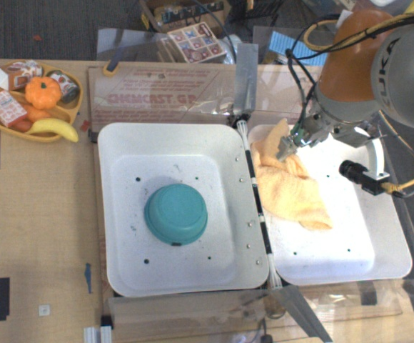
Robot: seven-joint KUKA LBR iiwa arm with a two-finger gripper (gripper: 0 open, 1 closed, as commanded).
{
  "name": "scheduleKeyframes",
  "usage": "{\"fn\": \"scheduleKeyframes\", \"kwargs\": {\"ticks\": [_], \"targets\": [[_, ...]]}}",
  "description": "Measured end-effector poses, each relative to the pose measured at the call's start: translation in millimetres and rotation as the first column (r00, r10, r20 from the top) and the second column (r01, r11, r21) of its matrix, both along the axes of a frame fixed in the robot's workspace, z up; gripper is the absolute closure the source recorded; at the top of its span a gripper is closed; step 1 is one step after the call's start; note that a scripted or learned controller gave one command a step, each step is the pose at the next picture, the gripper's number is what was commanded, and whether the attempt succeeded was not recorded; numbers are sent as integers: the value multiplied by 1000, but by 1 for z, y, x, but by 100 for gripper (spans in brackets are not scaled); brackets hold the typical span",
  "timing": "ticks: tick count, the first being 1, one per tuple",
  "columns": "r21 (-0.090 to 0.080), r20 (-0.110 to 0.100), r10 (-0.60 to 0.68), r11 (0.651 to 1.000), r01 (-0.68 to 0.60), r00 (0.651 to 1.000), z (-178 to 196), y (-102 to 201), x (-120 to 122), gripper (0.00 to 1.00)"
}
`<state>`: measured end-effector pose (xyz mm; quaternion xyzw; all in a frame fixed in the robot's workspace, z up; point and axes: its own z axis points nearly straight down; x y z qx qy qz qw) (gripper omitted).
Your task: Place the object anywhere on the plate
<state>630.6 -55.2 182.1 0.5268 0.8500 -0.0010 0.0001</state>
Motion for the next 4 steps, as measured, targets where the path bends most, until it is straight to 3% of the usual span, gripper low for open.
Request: {"fn": "scheduleKeyframes", "kwargs": {"ticks": [1, 2, 3, 4], "targets": [[1, 2, 1, 1000, -1, 1000, 40, -1, 2, 100], [3, -1, 390, 921, -390, 921, 46, 42, -9, 100], [3, 1, 715, 699, -715, 699, 34, 86, -23, 100], [3, 2, 894, 449, -894, 449, 38, 128, -45, 100]]}}
